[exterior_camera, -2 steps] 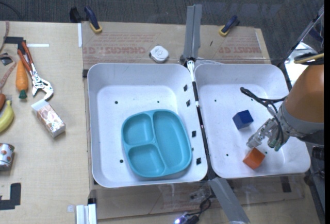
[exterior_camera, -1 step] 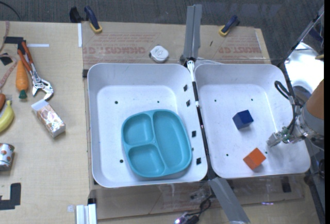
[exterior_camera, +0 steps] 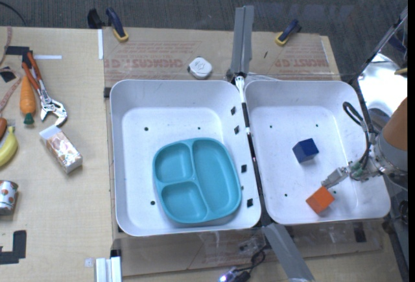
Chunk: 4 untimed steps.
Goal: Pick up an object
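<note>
Fixed overhead camera slants down over both bins (exterior_camera: 123, 144).

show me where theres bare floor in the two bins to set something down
Right bin: the far left stretch is bare, from the back wall forward to the blue cube. Its front right is crowded: the orange cube and the gripper sit close together. Left bin: the teal divided tray fills the middle and front; a bare strip runs behind it.
</note>
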{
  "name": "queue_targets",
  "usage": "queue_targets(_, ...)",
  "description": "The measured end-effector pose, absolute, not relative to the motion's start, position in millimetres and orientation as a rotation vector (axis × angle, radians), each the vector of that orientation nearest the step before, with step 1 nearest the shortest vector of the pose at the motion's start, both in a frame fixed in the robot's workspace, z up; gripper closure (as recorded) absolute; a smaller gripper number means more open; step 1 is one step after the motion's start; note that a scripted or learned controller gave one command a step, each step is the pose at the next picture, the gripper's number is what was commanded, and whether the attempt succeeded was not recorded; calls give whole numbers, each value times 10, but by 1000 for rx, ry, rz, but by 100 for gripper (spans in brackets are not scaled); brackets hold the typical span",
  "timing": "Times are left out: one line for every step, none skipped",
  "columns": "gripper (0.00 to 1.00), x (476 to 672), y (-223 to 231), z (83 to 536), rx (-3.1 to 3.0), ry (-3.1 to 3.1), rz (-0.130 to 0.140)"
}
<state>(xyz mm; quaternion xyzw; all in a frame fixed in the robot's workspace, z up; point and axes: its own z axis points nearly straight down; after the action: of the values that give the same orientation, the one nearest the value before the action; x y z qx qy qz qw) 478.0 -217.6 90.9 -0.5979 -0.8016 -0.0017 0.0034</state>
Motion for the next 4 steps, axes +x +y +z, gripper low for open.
queue_targets(0,4792,-1642,927,-1297,-2865,-2)
queue_targets(0,4774,-1099,911,-1751,-2606,1)
queue_targets(0,4784,-1877,926,-1425,-2805,1)
queue_targets(0,4782,-1044,1405,-1427,-2801,0)
